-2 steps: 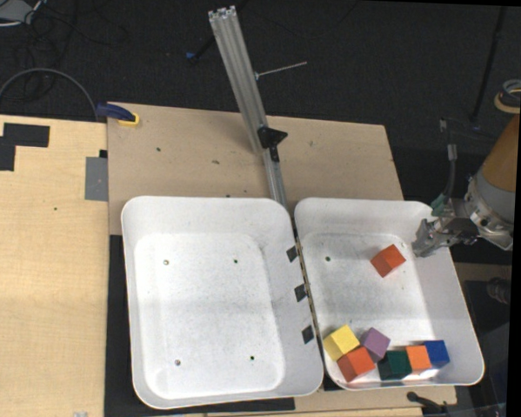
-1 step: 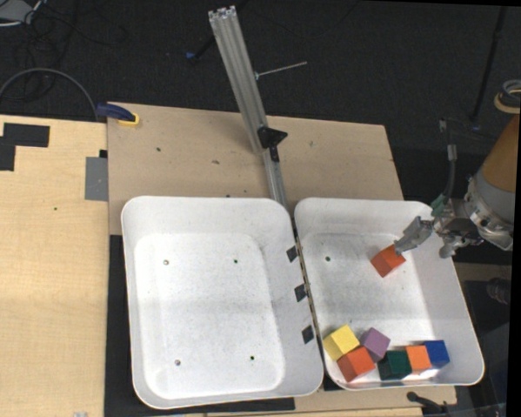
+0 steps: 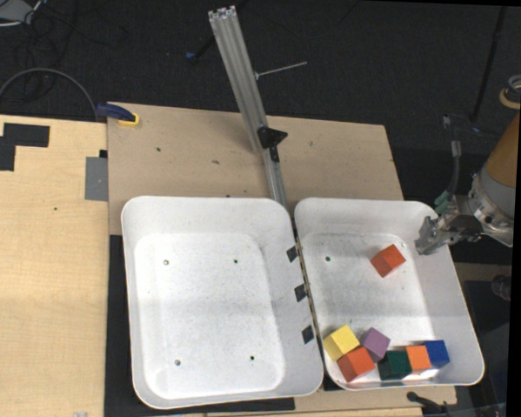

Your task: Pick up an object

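Note:
An orange-red cube [image 3: 387, 260] lies alone in the upper middle of the right bin [image 3: 347, 218]. Along that bin's front edge sit several cubes in a cluster: yellow [image 3: 342, 341], red [image 3: 355, 363], purple [image 3: 375, 342], green [image 3: 395, 365], orange [image 3: 419, 356] and blue [image 3: 437, 352]. My gripper [image 3: 431, 236] hangs at the right bin's upper right rim, to the right of the orange-red cube and apart from it. Nothing shows between its fingers.
The left bin [image 3: 210, 211] lies beside the right one, with black clips [image 3: 297, 272] along the shared edge. A slanted aluminium bar [image 3: 246, 92] rises behind the bins. A wooden bench top [image 3: 31, 261] spreads to the left.

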You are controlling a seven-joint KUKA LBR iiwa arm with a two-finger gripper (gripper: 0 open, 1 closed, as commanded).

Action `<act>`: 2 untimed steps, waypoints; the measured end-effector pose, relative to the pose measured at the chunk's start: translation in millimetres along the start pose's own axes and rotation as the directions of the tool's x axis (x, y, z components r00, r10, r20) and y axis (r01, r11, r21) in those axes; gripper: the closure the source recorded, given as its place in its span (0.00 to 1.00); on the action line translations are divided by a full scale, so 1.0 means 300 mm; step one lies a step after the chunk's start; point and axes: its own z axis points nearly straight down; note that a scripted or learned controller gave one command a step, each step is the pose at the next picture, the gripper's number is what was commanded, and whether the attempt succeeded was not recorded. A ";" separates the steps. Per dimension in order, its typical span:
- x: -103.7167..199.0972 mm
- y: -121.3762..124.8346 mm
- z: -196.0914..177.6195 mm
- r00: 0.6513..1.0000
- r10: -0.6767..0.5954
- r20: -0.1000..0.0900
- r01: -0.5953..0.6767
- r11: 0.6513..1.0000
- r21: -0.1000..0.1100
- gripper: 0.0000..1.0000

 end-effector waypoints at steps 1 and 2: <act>0.000 0.000 0.002 1.000 0.000 0.000 0.000 1.000 0.001 0.00; -0.003 0.000 -0.031 1.000 -0.001 0.000 0.001 1.000 0.001 1.00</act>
